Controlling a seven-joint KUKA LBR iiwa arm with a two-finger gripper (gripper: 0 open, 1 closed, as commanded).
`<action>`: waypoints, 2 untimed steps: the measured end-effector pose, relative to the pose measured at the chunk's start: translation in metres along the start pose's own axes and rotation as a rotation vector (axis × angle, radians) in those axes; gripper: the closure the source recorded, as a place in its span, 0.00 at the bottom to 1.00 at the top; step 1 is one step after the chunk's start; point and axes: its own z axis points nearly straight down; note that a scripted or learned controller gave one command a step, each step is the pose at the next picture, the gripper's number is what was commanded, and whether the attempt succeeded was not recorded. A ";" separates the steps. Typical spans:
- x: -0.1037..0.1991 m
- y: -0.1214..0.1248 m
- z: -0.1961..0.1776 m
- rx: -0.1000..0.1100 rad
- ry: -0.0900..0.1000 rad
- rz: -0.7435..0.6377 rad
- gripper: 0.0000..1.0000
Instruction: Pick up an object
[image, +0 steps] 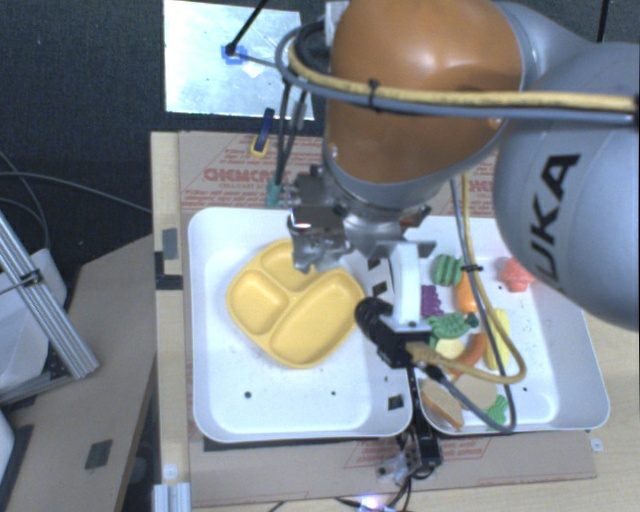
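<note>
Two white bins sit side by side on the table (120, 330), and the big grey and orange arm (430, 90) looms over both, reaching in from the right and covering the seam between them. The left bin (220, 400) carries one large item: a yellow divided plate (295, 305), lying flat near the bin's middle, its right edge close to the inner wall. The hand (318, 240) hangs right over the plate's far edge, low, apparently lined up on that rim. Whether it is released or clenched, I cannot tell; the wrist hides the tips, and nothing is visibly held. My read: this is the approach on the plate, and a thin rim lying flat is a tricky catch that could slide away.

Over in the right bin (570, 390), smaller toy food is heaped against the left wall: an orange carrot (467, 292), a green piece (444, 268), a purple piece (432, 300), a pink one (515, 274) nearer the far right. They sit loose, piled where they were dropped. Cables (470, 370) trail from the wrist across them.
</note>
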 end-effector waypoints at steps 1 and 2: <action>0.001 0.003 -0.011 -0.004 0.001 -0.004 1.00; 0.001 0.003 -0.022 -0.005 0.002 -0.010 1.00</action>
